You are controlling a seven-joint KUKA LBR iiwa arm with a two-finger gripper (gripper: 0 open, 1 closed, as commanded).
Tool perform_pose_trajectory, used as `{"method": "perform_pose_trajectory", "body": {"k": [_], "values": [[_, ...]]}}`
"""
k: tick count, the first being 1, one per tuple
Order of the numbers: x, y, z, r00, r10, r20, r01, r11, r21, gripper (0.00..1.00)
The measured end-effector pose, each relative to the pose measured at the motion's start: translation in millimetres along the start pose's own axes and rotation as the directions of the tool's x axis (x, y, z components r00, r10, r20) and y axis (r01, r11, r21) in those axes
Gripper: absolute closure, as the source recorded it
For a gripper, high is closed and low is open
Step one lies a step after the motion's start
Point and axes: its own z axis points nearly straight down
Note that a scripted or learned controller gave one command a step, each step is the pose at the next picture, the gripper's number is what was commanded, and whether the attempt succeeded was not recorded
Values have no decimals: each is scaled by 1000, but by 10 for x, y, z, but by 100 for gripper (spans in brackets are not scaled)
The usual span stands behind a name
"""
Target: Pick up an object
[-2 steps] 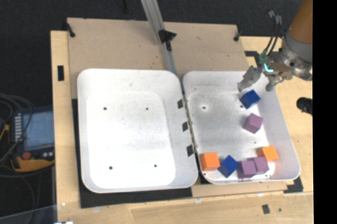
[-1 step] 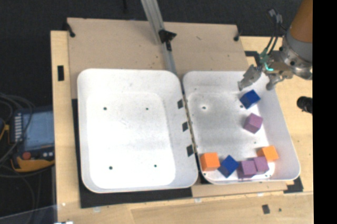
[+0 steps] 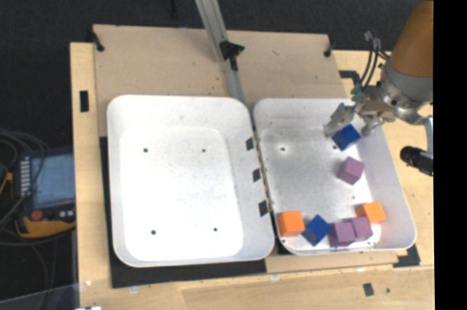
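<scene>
My gripper (image 3: 352,125) hangs over the upper right part of the right bin (image 3: 292,119). A blue cube (image 3: 346,136) sits tilted between its two grey fingers, and they are shut on it. Just below lies a purple cube (image 3: 351,171) on the bin floor. Along the bin's front edge lie an orange cube (image 3: 290,222), a second blue cube (image 3: 317,229), two purple cubes (image 3: 342,234) (image 3: 361,228) and another orange cube (image 3: 374,212).
The left bin (image 3: 179,177) stands beside the right one, with black clips between them. A slanted metal pole (image 3: 208,6) rises behind the bins. The arm's orange band (image 3: 414,39) is at the right edge.
</scene>
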Motion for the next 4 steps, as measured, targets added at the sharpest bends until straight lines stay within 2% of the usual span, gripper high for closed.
{"method": "perform_pose_trajectory", "body": {"k": [1, 2, 3, 4], "values": [[-35, -28, 425, 1000, 1, -1, -1, 1000, 0, 0], [-81, -52, 1029, 1000, 0, 0, 0, 1000, -3, 0], [-86, -36, 891, 1000, 5, -1, -5, 1000, -9, 100], [-122, -114, 395, 1000, 4, 0, -4, 1000, -10, 100]]}}
